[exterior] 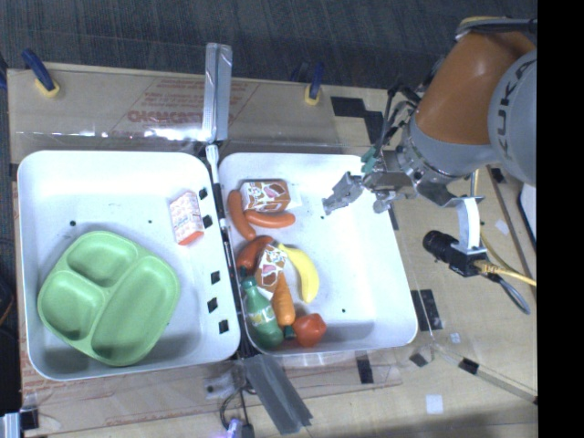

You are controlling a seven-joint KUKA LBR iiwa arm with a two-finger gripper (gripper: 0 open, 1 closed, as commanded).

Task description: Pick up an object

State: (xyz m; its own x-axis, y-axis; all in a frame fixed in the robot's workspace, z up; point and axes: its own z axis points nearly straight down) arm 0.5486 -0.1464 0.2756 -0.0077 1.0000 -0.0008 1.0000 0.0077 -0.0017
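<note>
Along the left wall of the right-hand white bin [383,272] lies the cluster of toy food: a small brown printed packet [265,192] at the top, two orange-red sausages [260,215] just below it, then a curved yellow banana [304,272], an orange carrot [284,303], a green bottle [260,310] and a red tomato-like piece [309,328] packed close together. Any of these would serve the task. The two-finger gripper [343,192] hangs over the bin's upper middle, to the right of the packet and sausages and apart from them, with nothing between its fingers; how wide they stand I cannot tell. The sausages look nearest, their long axes running roughly left-right. Bare bin floor lies to the gripper's right and below, giving room; the shared wall crowds the food's left side. The left-hand white bin [55,176] holds a green divided tray [108,297] and a small red-and-white carton [185,217].
</note>
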